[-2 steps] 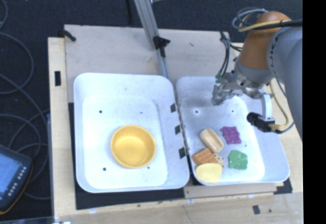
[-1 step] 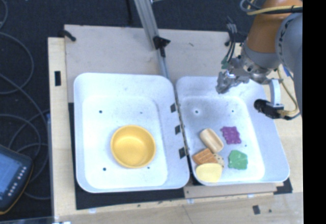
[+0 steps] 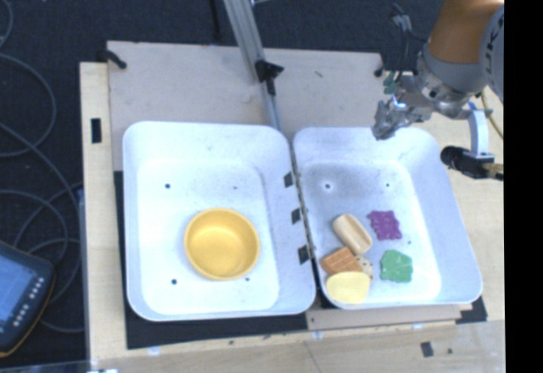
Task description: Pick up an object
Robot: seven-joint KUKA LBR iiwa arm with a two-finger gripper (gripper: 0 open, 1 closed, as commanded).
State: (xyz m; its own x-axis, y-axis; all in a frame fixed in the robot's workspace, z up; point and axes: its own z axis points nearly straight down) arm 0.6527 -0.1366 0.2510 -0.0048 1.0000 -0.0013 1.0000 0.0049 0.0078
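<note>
We see two white bins side by side: the left bin (image 3: 153,151) carries a yellow bowl (image 3: 221,242), and the right bin (image 3: 424,185) holds a cluster of small items at its near end. The arm (image 3: 462,24) reaches in from the right, and its gripper (image 3: 389,124) hangs over the right bin's far rim; we cannot tell how it is set. Of the cluster, the tan roll (image 3: 351,232) lies closest to the gripper, its long axis running diagonally, with a purple piece (image 3: 384,225) just beside it, then an orange block (image 3: 341,261), a pale yellow piece (image 3: 349,286) and a green piece (image 3: 395,266). We judge every candidate lies well toward the near end from the gripper.
</note>
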